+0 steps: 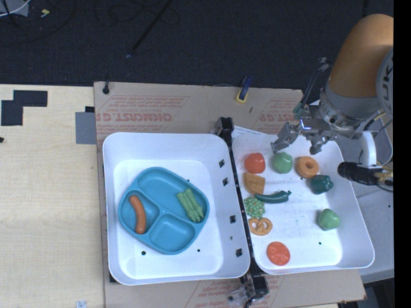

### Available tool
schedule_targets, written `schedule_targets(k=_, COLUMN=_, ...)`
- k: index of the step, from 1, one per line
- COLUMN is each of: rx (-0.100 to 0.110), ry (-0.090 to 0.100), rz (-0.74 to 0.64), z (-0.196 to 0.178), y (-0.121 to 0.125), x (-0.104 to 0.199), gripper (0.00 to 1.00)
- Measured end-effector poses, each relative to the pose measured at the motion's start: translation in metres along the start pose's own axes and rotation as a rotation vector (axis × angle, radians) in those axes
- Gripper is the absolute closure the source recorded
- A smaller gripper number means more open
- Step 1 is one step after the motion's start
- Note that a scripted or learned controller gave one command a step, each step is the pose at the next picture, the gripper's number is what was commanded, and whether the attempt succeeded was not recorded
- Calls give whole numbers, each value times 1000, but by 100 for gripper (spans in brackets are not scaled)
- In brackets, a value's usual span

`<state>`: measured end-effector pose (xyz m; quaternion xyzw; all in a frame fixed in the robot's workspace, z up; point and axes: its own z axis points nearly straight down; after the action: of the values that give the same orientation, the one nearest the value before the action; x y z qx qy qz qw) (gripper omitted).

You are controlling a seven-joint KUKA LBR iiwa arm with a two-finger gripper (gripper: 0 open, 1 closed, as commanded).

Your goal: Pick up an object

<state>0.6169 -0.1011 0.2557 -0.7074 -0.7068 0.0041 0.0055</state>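
My gripper (298, 145) hangs open over the far part of the right bin (350, 172), with nothing between its two spread fingers. Just below it lie a green round fruit (282, 163) and an orange donut (307, 167). A red pepper (255, 163) sits to their left and a dark green pepper (320, 184) to their right. Further forward are an orange wedge (255, 183), a green chili (275, 197), a bunch of green peas (254, 206), a pretzel (260, 226), a green apple (328, 219) and a red tomato (278, 253).
The left bin (128, 153) holds a blue divided plate (164, 233) with a sausage (138, 213) and green beans (191, 205). A black divider (232, 191) runs between the bins. The arm's grey and orange body (363, 63) looms over the right bin's far right corner.
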Motion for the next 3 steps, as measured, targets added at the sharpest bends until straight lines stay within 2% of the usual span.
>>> schedule_targets(k=1, rx=-11, ry=-1, rz=-2, z=-7, y=2, x=0, gripper=0)
schedule_targets(k=3, rx=-5, ry=-1, rz=0, z=122, y=6, x=-2, gripper=0)
